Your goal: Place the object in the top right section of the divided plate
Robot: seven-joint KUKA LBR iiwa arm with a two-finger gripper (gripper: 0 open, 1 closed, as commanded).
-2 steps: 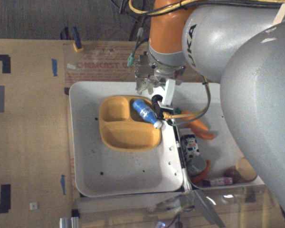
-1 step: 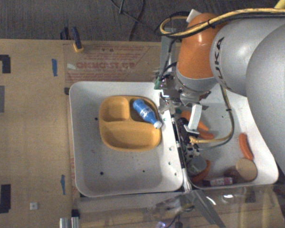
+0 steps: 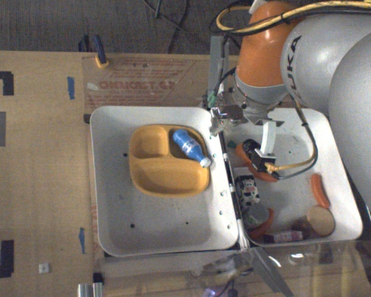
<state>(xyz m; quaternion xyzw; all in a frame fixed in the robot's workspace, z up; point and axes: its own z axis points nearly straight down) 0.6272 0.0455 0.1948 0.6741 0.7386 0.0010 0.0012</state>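
Hovering over the wall where the left bin point(image 3: 114, 190) and the right bin point(image 3: 297, 144) meet, I am poising my gripper point(image 3: 221, 117) just beside the upper right corner of the yellow divided plate point(image 3: 167, 179). I cannot tell whether it is clenched or released. The blue bottle point(image 3: 187, 143) is lying slantwise in the plate's top right section, cap toward the rim. An orange sausage point(image 3: 321, 191) is lying in the right bin.

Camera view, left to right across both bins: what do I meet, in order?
yellow divided plate → blue bottle → small black-and-white pack → orange sausage
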